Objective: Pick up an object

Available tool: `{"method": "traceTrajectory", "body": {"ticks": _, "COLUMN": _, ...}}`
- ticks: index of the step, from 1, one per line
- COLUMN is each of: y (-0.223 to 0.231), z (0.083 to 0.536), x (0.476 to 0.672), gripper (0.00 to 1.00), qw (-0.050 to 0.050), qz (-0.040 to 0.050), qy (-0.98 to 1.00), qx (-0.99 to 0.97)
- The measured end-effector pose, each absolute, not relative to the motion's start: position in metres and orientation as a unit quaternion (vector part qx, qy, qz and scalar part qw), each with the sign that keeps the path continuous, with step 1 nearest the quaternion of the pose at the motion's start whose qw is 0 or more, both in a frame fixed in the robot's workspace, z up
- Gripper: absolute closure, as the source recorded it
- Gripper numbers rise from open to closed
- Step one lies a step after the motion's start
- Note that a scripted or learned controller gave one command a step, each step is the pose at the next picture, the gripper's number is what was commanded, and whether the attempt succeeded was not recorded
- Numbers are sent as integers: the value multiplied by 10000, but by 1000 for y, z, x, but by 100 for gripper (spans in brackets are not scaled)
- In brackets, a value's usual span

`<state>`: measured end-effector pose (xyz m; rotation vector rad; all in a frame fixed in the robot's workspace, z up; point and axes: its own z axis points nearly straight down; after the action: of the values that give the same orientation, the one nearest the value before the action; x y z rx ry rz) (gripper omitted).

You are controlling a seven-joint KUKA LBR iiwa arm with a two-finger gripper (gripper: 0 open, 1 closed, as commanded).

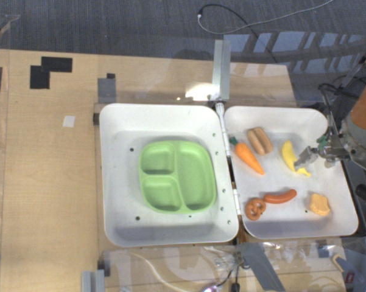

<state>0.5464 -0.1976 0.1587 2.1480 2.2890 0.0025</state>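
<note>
Beside gripper [306,158]: banana [289,157] lies lengthwise top-bottom, R bin [347,224].

Arm in from right, wrist low, fingers [307,157] angled left-down; open/shut state unclear.

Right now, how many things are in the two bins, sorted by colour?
Green: 1, the divided plate in the left bin.
Orange: 2, the carrot and the orange chunk.
Yellow: 1, the banana.
Red-brown: 3, the hot dog bun, the sausage and the pretzel.
Total: 7.
</note>
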Motion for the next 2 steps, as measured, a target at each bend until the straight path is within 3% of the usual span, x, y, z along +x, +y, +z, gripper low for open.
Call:
{"method": "traceTrajectory", "body": {"ticks": 1, "y": -205, "z": 89, "x": 584, "gripper": 0, "qw": 58, "qz": 33, "qy": 7332, "qx": 6800}}
{"method": "traceTrajectory", "body": {"ticks": 2, "y": -204, "z": 102, "x": 586, "gripper": 100, "qw": 72, "qz": 57, "qy": 7341, "qx": 6790}}
